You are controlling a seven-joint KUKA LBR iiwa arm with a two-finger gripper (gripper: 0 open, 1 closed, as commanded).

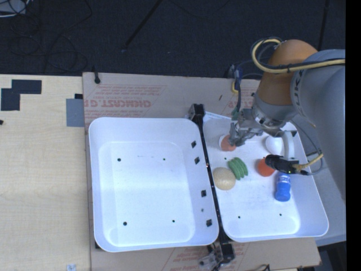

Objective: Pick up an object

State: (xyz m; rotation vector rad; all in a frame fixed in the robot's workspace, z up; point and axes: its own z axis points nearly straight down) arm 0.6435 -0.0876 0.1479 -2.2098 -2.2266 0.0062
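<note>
My gripper (236, 138) hangs low over the back left part of the right bin (265, 222), its tips right at a small orange-red object (227, 144) that lies partly under them. A green ridged object (238, 167) and a tan round object (224, 179) lie just in front of it. Further right lie a red-orange ball (263, 167), a blue bottle-like object (282, 188) and a white object (273, 145). The arm hides the bin's back right corner.
The left bin (146, 185) stands beside the right one, with a black divider (204, 168) between them. Both rest on cardboard (135, 97) on a wooden bench (39, 174).
</note>
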